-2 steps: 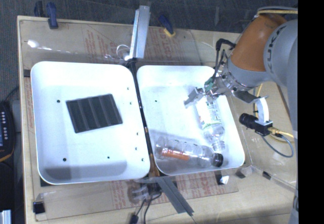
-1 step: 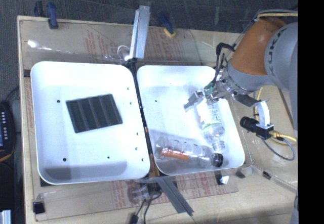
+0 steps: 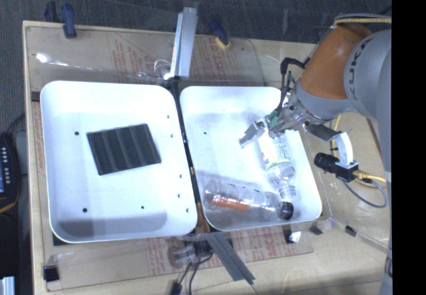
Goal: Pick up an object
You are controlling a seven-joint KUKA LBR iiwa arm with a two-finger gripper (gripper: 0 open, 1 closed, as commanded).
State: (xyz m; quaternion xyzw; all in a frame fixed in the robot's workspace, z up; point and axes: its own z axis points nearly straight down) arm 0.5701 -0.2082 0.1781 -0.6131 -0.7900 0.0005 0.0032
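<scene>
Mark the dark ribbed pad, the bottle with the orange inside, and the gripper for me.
Pad point(image 3: 124, 148), camera view, middle of its ribbed top.
Orange bottle point(image 3: 243, 199), camera view, mid-body.
Gripper point(image 3: 256, 132), camera view, at its fingertips.

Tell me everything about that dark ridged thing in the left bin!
The dark ridged pad is a flat, dark grey rectangle with raised ribs running along it, and it looks like rubber or plastic. It lies flat on the floor of the left bin, turned slightly askew, roughly in the middle. Nothing else touches it, and the gripper is over in the right bin.
</scene>
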